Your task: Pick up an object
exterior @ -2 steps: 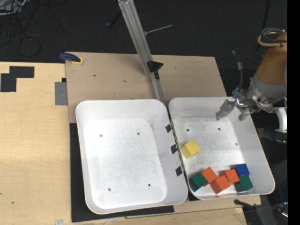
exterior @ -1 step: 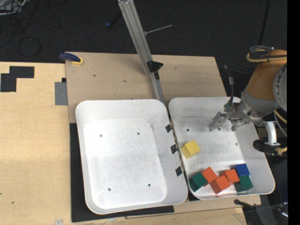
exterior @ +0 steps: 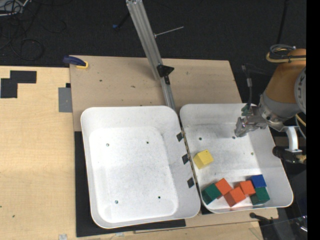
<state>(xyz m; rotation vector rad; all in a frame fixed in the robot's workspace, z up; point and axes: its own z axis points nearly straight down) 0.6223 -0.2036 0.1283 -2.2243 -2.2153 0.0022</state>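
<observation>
My gripper [exterior: 241, 130] hangs over the back right part of the right bin [exterior: 220, 116], on the grey arm with the orange band. Nothing shows between its fingers. A yellow block [exterior: 203, 159] lies alone near the bin's left wall, well to the left and in front of the gripper. Along the bin's front edge sits a cluster: a green block [exterior: 211, 193], an orange block [exterior: 223, 186], another orange block [exterior: 234, 197], a third orange one [exterior: 247, 188], a blue block [exterior: 258, 181] and a dark green block [exterior: 260, 197].
The left bin [exterior: 100, 121] stands beside the right one. A slanted metal rail [exterior: 150, 44] runs from the back down to the gap between the bins. Black clips [exterior: 185, 158] sit along the shared edge. A blue and yellow clamp [exterior: 75, 61] lies at the bench's back left.
</observation>
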